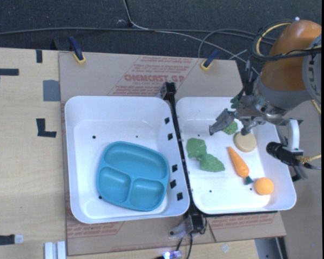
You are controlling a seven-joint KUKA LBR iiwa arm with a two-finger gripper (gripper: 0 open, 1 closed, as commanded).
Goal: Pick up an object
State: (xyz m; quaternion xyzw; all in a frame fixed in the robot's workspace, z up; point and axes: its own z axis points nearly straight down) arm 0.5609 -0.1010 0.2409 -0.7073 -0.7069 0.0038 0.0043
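Note:
My gripper (233, 125) hangs over the back of the right bin (205, 109), its two dark fingers spread open. A small green piece (230, 127) shows in the gap between them; I cannot tell whether the fingers touch it. Just right of it and nearer the front lies a beige round object (245, 141). Toward the front are an orange carrot (238, 162) and a small orange ball (264, 186). A lumpy green vegetable (204, 154) lies left of the carrot, near the bin's middle.
The left bin (78, 112) holds a blue divided plate (132, 175). A black divider (175, 139) runs between the bins. The arm's grey body with its orange band (291, 36) looms over the right bin's back right corner. Cables cross the dark floor behind.

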